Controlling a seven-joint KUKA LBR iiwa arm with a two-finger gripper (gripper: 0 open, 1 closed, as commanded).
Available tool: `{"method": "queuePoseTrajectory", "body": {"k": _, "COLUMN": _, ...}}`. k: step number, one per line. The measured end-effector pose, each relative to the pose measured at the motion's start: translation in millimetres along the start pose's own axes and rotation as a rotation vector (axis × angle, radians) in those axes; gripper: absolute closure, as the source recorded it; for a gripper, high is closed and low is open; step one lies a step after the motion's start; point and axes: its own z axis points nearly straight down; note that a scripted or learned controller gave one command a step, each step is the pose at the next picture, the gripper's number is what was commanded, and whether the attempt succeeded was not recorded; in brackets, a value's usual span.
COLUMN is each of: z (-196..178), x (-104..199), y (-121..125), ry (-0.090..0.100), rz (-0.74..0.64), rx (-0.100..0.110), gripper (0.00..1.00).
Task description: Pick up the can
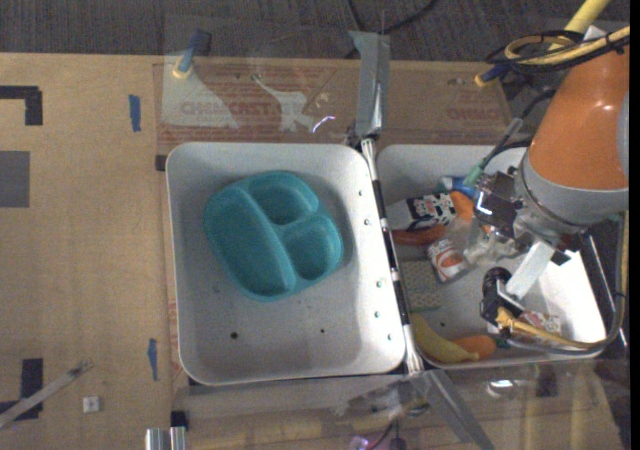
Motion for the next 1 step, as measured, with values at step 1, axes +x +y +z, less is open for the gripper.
{"method": "queuePoseTrajectory", "body": {"k": 1, "z": 15.7, "x": 49.5, "y": -28.0, "ry": -0.001, "rz": 0.138, "rx": 0.007, "gripper": 1.0}}
